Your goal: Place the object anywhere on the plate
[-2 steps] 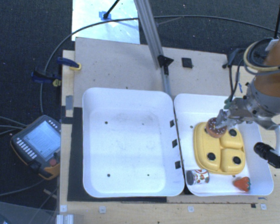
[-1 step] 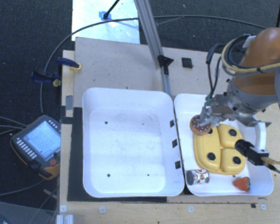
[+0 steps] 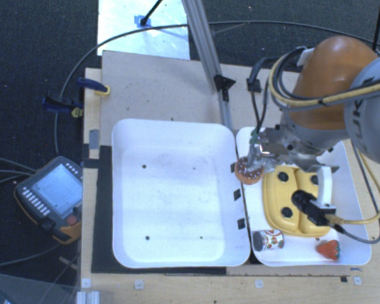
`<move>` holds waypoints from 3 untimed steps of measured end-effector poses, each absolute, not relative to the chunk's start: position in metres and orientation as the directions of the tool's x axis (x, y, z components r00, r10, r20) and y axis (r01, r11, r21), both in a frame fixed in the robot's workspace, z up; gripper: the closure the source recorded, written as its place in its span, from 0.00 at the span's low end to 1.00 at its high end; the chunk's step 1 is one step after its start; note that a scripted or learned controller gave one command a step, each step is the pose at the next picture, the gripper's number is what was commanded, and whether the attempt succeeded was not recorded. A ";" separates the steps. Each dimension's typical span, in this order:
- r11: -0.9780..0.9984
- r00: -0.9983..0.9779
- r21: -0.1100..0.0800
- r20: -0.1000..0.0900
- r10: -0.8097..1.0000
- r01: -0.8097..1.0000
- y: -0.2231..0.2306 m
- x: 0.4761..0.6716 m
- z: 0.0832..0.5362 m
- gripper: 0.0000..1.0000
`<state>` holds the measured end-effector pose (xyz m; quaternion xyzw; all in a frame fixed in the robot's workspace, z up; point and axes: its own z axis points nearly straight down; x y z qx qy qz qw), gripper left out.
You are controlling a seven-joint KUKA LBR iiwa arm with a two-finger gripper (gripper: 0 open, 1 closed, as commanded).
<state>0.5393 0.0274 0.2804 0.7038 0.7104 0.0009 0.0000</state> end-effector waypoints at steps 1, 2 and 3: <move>0.010 -0.010 -0.001 0.002 1.000 1.000 0.078 0.542 0.255 1.00; 0.010 -0.010 0.002 0.002 1.000 1.000 0.134 0.544 0.253 1.00; 0.004 -0.004 0.001 0.001 1.000 1.000 0.130 0.544 0.253 0.00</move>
